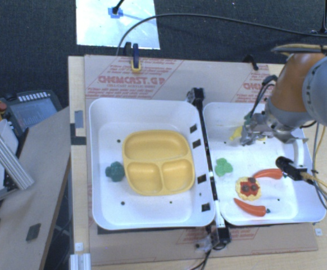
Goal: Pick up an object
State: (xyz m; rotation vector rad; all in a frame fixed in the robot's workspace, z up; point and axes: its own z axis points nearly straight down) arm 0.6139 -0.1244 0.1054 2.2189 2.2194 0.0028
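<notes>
Presently tool point(252, 135) sits low in right bin point(307, 207), by yellow item point(237, 132); tool's state cannot be told. Left bin point(104, 207) holds tray point(157, 161).

Bins point(152, 108): looking like smooth white plastic, faintly glossy
Yellow tray point(155, 162): showing matt, smooth plastic
Surface point(169, 75): appearing as tan printed board, matt
Sheet at upper left point(116, 16): gleaming like bare metal
Arm point(315, 89): wearing smooth grey casing, an orange band shining slightly
Red peppers point(250, 208): looking glossy, plastic-like
Floor point(28, 38): looking dark, rough, carpet-like
</notes>
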